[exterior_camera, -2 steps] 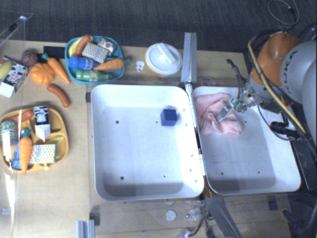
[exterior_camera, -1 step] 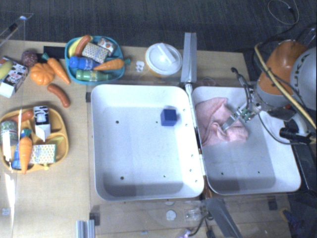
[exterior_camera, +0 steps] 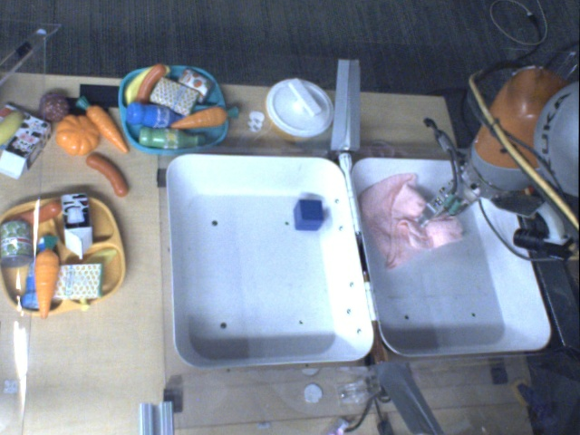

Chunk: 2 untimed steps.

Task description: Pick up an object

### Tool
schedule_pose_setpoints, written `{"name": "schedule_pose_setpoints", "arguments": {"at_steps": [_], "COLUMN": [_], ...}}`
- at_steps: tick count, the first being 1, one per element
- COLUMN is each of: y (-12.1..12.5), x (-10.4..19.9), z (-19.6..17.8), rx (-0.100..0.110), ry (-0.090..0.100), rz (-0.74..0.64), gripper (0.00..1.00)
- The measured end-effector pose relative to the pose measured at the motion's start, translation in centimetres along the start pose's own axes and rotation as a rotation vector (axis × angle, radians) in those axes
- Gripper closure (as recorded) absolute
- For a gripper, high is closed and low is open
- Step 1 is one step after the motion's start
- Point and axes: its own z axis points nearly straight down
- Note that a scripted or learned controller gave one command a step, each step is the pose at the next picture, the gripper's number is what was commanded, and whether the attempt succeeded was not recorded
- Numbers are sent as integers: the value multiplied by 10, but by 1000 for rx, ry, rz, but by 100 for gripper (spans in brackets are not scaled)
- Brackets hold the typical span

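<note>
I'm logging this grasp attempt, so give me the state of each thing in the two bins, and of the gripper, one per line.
Pink cloth: crumpled in a heap, lying in the upper part of the right bin.
Blue block: resting flat in the left bin, near its upper right corner, untouched.
Gripper: lowered to the cloth's right edge; whether it grips the cloth can't be told.

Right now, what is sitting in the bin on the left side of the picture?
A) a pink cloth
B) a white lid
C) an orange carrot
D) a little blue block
D: the little blue block lies alone on the floor of the left bin, near its upper right corner, while the pink cloth is in the right bin, with the robot's hand at its edge.
</note>
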Motion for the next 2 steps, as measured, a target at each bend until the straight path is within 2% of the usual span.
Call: {"name": "schedule_pose_setpoints", "arguments": {"at_steps": [1,2], "y": [0,35], "x": [-68,-12], "z": [14,-82], "rx": [10,11], "ry": [3,9], "rz": [-155,-169], "gripper": [100,100]}}
